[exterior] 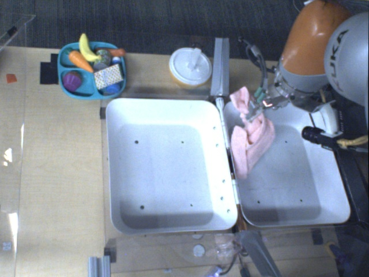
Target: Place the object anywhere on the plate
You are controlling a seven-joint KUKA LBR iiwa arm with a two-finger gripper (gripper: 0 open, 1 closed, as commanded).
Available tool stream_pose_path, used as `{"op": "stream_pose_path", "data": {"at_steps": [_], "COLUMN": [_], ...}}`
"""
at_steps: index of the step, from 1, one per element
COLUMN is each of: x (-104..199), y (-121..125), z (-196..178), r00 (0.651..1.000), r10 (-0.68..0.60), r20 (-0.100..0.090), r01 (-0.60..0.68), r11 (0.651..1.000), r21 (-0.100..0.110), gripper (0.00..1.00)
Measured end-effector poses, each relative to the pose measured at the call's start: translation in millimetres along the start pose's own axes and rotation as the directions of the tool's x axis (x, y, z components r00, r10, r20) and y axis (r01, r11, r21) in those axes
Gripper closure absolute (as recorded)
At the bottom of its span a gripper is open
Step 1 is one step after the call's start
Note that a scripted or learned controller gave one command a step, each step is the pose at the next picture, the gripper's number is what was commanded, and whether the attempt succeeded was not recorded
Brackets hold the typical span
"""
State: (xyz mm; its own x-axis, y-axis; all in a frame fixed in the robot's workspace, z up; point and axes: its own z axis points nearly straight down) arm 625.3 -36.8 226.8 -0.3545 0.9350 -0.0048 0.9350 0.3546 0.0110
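Observation:
A pink cloth (249, 141) lies crumpled in the right bin (305, 201), against its left wall. One lobe of the cloth rises toward the bin's top left corner. My gripper (254, 114) comes in from the right and presses down into the upper part of the cloth, where the fabric bunches around its tip. The blue sectioned plate (91, 69) sits on the bench at the far left, beyond the left bin. It holds toy food: a banana, a carrot, a purple piece and a patterned block.
The left bin (167, 166) lies between the cloth and the plate. A white round lid on a yellow cup (190, 67) stands behind the bins near the grey divider post (219, 68). Cables and a black part hang on the arm's right.

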Motion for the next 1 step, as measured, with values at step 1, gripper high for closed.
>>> {"op": "stream_pose_path", "data": {"at_steps": [1], "x": [43.1], "y": [-12.5], "z": [-8.9], "r00": [0.920], "r10": [-0.392], "r20": [-0.002], "r01": [0.392], "r11": [0.920], "r21": [0.000], "gripper": [1.00]}}
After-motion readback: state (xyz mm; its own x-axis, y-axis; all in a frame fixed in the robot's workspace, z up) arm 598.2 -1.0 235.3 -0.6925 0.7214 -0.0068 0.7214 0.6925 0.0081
